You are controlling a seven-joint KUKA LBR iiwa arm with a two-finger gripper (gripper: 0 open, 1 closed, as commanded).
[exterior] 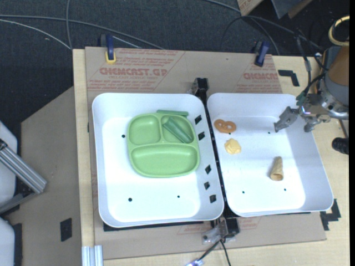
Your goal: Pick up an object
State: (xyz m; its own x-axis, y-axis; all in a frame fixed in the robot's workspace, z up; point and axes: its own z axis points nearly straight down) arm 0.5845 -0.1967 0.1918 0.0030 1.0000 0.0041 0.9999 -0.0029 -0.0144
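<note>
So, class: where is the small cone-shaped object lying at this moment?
The cone lies in the right bin, toward its lower right, below and right of the yellow lump and well below the claw.

The arm [339, 71] runs off the right edge, mostly cut off.

My grey two-finger gripper [298, 121] hangs over the far right corner of the right shallow white bin [310, 201], with its fingers spread apart and nothing between them. In this bin lie a brown pretzel [224, 126], a small yellow lump [233, 146] and a tan cone [277, 168] (all apart from each other). The left shallow white bin [111, 198] holds a green divided plastic plate [162, 144].
</note>
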